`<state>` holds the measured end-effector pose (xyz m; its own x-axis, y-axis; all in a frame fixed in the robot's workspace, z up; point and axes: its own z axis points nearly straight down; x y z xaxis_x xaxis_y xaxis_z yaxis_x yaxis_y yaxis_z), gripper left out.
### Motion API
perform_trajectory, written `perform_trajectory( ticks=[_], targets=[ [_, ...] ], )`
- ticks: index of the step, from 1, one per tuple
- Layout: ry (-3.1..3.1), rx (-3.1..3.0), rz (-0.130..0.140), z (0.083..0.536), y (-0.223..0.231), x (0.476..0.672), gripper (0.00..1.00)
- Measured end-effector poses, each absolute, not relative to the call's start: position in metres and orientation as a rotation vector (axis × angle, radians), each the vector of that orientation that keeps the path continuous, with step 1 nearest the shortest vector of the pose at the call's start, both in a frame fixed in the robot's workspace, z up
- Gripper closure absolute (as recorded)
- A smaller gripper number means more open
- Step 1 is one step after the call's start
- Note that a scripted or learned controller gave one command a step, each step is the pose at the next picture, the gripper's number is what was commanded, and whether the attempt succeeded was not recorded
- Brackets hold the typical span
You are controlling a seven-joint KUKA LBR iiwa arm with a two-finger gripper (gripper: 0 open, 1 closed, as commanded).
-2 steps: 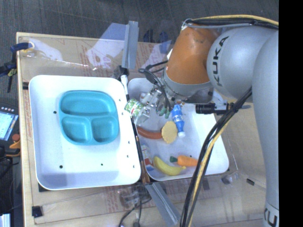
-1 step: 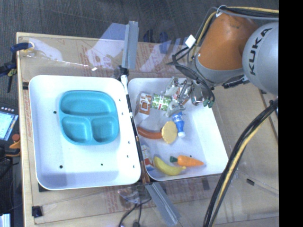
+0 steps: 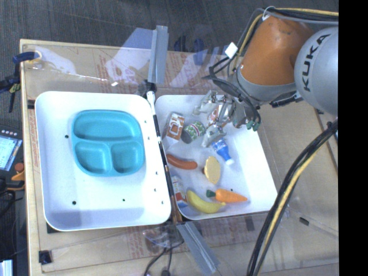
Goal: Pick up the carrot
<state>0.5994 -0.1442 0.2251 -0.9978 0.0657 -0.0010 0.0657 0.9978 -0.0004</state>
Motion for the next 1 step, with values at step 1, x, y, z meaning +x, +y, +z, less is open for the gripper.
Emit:
perform_trajectory(
  ticks=[1],
  targets=[
    [3.144, 0.07, 0.002, 0.1209, -0.1636, 0.5274, 0.0]
  ],
)
